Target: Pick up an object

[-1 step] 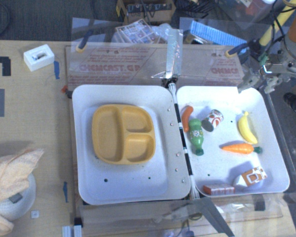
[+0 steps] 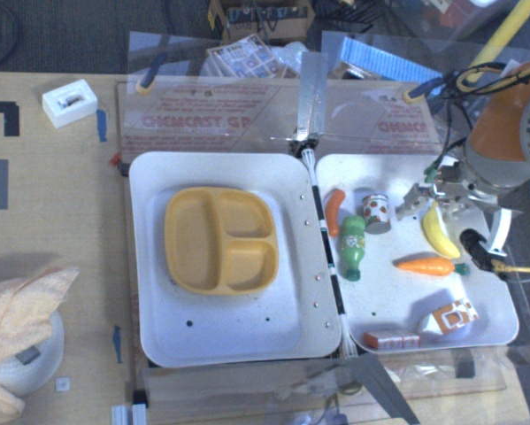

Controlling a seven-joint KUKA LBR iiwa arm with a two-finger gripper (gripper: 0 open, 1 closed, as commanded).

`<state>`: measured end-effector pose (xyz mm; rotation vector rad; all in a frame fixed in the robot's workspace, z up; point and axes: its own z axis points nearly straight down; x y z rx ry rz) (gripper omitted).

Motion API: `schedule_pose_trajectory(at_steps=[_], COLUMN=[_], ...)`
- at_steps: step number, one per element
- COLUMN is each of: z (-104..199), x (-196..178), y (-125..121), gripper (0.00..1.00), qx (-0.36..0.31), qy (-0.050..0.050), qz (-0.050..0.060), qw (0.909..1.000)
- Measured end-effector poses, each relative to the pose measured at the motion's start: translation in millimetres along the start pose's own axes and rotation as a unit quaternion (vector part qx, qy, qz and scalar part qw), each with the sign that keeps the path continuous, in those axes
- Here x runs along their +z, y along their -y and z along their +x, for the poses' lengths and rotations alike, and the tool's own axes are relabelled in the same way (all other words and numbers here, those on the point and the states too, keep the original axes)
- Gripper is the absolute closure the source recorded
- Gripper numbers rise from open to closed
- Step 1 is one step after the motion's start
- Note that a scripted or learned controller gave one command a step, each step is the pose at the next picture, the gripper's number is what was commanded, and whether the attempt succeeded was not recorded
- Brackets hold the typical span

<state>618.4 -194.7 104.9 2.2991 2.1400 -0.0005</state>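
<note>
**A:** So, where are the fingers now?

**B:** I see them over the right bin, at its upper right part. The grey arm with the orange band reaches in from the right side. If the fingers are open or closed, I cannot tell; the wrist and some cables cover them partly.

**A:** Is something between them?

**B:** I cannot see any object between them. The banana lies directly below the fingers, very close, maybe touching, but it looks to rest on the bin floor.

**A:** And the other objects?

**B:** The small can with a red and white label stands just left of the fingers. Farther left is the green bottle, lying down, and above it one orange carrot beside the wall between the two bins. A second carrot lies below the banana, with the green end pointing right. A small carton is lower, near the front of the bin, and a flat red bar lies at the front edge, to the lower left of the fingers.

**A:** What about the left bin?

**B:** It is well apart from the fingers, to the left. It holds a yellow tray with three compartments. On the bench far left I see also a small white box and a crumpled cloth.
</note>
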Motion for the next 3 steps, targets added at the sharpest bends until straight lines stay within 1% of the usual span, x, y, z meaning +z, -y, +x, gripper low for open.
schedule_pose_trajectory(at_steps=[1, 2, 3], z=[-5.3, -4.7, 38.7], x=[18.0, 5.9, -81.7], y=[5.6, 3.7, 0.8], gripper=[0.00, 1.00, 1.00], qx=[0.029, 0.029, 0.026], qy=[-0.001, -0.001, 0.000], qz=[0.000, -0.003, -0.001], qw=[0.9996, 0.9996, 0.9997])
